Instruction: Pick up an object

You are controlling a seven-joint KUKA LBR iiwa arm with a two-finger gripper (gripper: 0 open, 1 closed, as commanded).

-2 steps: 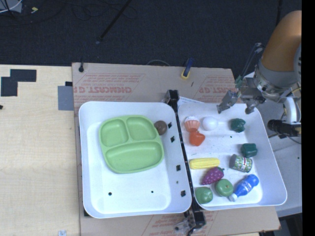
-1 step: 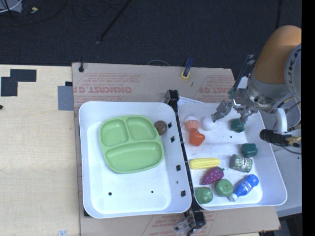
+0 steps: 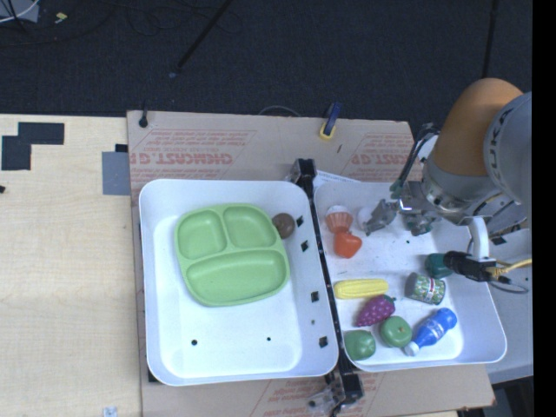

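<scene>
A green divided plate (image 3: 233, 254) is seen far left of the gripper (image 3: 380, 219), a brown ball (image 3: 283, 225) beside it. An orange toy (image 3: 347, 245) lies just left of the gripper and below it. Nothing is gripped; whether the gripper is parted cannot be told. A corn cob (image 3: 361, 288) and grapes (image 3: 375, 309) lie below.

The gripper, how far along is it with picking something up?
Done: the gripper is down over the right bin, near the orange toy. In hand: nothing shows between its fingers. Left: closing on an object, such as the corn or grapes, and lifting it.
</scene>
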